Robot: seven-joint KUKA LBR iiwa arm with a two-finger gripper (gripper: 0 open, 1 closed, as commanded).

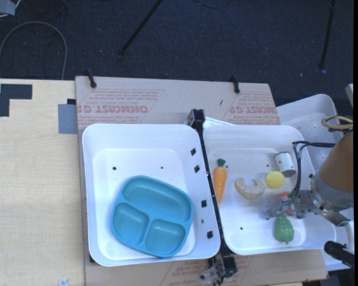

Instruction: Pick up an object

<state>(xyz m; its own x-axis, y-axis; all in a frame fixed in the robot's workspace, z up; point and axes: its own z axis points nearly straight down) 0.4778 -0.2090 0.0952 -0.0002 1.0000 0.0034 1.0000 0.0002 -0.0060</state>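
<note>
**Counter** [30, 189]: pale wood, with a cardboard sheet [167, 103] under two white bins set side by side.

**Left bin** [89, 189]: one blue divided plate [152, 215] lying flat, toward the near side.

**Right bin** [250, 130]:
- Toy carrot [219, 182], orange with a green top, lying lengthwise just beside the divider between the bins.
- Pale curved piece [250, 188], tan, near the middle, right of the carrot.
- Yellow ball [275, 179], just right of the curved piece; whether they touch cannot be told.
- Small pale cylinder [284, 162] with a dark end, just beyond the ball; its identity is unclear.
- Green vegetable [283, 229], near the front rim.

**Arm** [340, 171]: enters from the right edge, over the right bin's right wall.

**Tool** [281, 207]: low over the right bin, between the yellow ball and the green vegetable, just above the vegetable in the view. Whether it is released or clenched cannot be told, and nothing is seen gripped in it.
</note>
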